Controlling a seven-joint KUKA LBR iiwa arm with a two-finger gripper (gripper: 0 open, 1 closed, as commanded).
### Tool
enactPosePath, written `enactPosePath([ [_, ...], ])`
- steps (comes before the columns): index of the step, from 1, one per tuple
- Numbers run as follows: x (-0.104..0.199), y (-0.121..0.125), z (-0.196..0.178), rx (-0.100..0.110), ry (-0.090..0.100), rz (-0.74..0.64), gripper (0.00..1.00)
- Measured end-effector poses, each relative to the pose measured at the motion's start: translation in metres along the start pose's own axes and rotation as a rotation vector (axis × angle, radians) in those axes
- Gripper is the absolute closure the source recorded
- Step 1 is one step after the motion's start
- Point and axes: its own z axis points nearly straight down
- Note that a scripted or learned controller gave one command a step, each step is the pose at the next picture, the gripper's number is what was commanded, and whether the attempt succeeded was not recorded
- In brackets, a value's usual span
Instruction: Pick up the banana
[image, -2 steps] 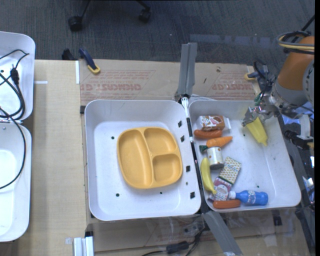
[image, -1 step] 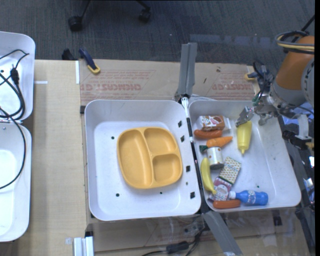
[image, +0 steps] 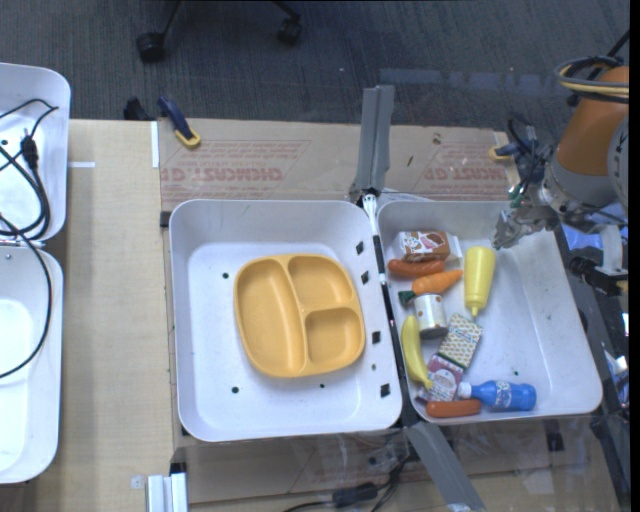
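Here, you have the banana lying in the right bin, tight against that bin's left wall and nearer its front edge than its back, running lengthwise along the wall. Just beside it sit a small can and a patterned carton, and near the front left corner lie a red sausage and a blue bottle on its side. Further back you can see a carrot, a hot dog, a packet and a yellow mustard bottle. Your end effector hangs over the back right part of this bin, just beside the mustard bottle's cap and well apart from the banana; you cannot tell how its fingers stand. The left bin carries a yellow divided plate.
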Motion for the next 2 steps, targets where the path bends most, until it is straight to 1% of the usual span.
enactPosePath([
  [1,0.001,0.0,0.0,0.001,0.001,0.0,0.0],
  [2,-0.006,-0.038,-0.04,0.0,-0.005,0.02,0.0],
])
